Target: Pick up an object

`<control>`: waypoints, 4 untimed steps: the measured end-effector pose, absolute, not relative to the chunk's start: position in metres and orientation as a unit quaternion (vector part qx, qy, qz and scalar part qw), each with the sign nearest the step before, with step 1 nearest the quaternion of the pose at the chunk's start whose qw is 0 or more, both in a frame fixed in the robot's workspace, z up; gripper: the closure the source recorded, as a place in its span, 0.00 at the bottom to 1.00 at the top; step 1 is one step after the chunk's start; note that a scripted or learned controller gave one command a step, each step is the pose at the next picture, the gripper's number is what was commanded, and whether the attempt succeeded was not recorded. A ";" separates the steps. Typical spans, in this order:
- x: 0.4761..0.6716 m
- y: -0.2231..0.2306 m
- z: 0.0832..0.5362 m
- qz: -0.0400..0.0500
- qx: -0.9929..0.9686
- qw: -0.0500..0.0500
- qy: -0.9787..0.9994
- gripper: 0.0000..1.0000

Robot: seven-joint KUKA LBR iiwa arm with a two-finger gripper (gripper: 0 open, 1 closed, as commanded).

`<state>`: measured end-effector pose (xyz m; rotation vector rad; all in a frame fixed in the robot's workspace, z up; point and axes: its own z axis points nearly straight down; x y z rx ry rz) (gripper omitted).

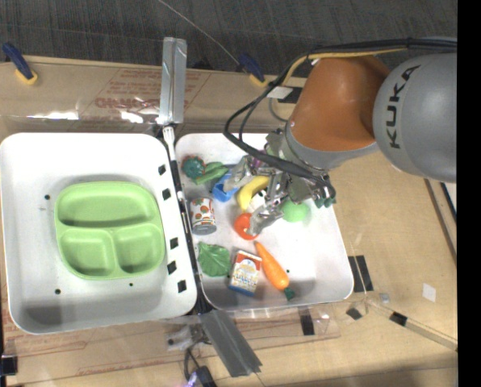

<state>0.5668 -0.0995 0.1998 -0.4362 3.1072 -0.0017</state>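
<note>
I see my gripper (266, 208) low in the right bin (331, 252), but I can't tell its state; the arm (345, 103) hides much. Toys crowd it: banana (253, 189) at eleven o'clock, red ball (244, 227) at seven, carrot (273, 268) at six.

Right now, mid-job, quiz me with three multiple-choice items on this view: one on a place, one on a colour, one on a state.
1. Where does the green divided tray lie?
A. in the left bin
B. in the right bin
C. on the bare bench

2. What colour is the carrot near the right bin's front edge?
A. blue
B. orange
C. white

3. How does the small can rest?
A. lying against the right bin's left wall
B. stacked on the tray
C. held between the fingers

Answers: 1 A, the tray sits in the left bin. 2 B, its body is orange. 3 A, it lies beside the divider, apart from the gripper.
</note>
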 end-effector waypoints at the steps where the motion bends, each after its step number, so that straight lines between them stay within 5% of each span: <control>1: 0.536 -0.116 0.097 -0.002 -0.161 0.006 0.987 0.00; 2: 0.555 -0.115 0.099 -0.006 -0.204 0.003 0.979 0.00; 3: 0.518 -0.115 0.100 -0.008 -0.195 0.011 0.981 0.00; 4: 0.593 -0.117 0.101 -0.010 -0.291 0.005 0.957 0.00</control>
